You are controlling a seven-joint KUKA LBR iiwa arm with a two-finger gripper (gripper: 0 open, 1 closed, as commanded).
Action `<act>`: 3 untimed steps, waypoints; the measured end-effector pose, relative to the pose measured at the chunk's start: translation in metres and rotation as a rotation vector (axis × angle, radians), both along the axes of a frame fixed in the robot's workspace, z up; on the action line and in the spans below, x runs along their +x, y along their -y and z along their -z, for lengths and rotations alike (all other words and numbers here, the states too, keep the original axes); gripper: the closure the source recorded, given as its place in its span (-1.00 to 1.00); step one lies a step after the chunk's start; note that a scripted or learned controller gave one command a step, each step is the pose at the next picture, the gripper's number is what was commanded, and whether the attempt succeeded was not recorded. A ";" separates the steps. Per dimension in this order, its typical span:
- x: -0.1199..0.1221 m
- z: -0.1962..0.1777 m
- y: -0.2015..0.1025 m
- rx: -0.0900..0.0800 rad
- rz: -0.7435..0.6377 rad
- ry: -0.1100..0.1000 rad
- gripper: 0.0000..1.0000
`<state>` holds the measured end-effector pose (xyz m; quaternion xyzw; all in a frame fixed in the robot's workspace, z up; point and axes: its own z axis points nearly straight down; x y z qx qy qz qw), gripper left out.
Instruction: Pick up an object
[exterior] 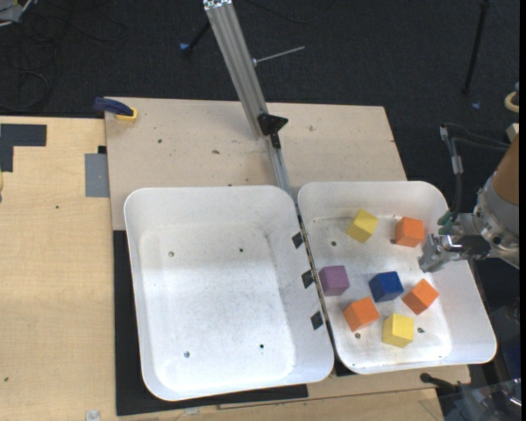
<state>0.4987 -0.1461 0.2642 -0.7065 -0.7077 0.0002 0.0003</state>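
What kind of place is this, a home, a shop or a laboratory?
Most likely a robotics laboratory. A plywood bench bears two shallow white bins, the right one holding small coloured blocks. An aluminium pole with a checkered marker rises behind, and cables lie on the dark floor.

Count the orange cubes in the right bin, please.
3. One orange cube near the far right, by the gripper; one right of the blue cube; one below the purple cube.

Open floor is offered by the left bin (210, 288). The right bin (377, 196) is crowded by seven blocks; narrow gaps are left between the purple block (334, 279), blue block (386, 286) and the orange blocks.
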 end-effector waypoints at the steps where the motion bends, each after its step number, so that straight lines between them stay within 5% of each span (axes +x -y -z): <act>1: 0.012 -0.003 -0.055 0.002 -0.004 0.000 1.00; 3: 0.040 0.025 -0.168 0.002 -0.003 -0.005 1.00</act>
